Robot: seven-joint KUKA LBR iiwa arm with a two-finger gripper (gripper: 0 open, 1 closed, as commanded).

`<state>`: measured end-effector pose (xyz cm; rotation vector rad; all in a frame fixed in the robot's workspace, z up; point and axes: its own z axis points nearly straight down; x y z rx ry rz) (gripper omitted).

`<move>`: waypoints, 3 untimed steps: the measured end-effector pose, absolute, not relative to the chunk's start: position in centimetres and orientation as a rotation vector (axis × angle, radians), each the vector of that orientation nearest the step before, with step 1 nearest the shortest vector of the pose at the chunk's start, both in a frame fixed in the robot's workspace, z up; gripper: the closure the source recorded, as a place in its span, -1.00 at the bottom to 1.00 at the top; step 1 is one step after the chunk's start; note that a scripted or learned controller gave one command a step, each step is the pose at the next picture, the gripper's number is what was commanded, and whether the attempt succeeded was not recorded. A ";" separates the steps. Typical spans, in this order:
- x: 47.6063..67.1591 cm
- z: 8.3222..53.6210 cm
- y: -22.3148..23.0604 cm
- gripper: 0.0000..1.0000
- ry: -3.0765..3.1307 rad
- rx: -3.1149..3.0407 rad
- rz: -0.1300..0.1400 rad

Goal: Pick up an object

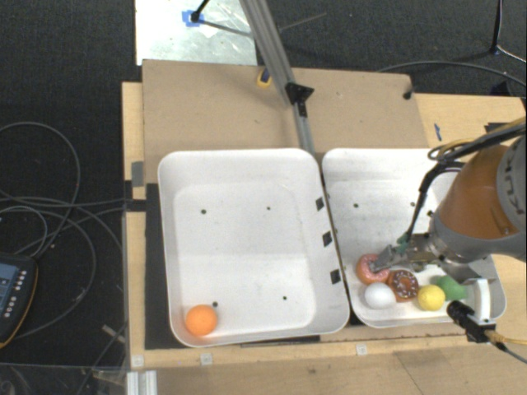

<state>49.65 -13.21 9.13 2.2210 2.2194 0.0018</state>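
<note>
In the right bin (370,196) several small objects cluster at the near edge: a pink frosted donut (368,268), a white ball (379,296), a chocolate sprinkled donut (403,285), a yellow ball (431,298) and a green piece (451,286). An orange ball (201,320) lies in the near left corner of the left bin (239,179). My gripper (390,259) reaches in from the right and hangs low over the cluster, its tips right at the pink donut's right side and just above the chocolate donut.
A slanted grey pole (276,52) crosses the cardboard backing behind the bins. Black clips (327,239) line the seam between the bins. Cables and a handheld pendant (15,290) lie on the floor at left.
</note>
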 end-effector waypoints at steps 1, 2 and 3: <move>49.8 10.3 -13.2 1.00 2.220 2.218 0.006; 49.2 15.0 -13.6 1.00 2.220 2.215 0.004; 50.3 19.9 -13.4 1.00 2.223 2.210 0.006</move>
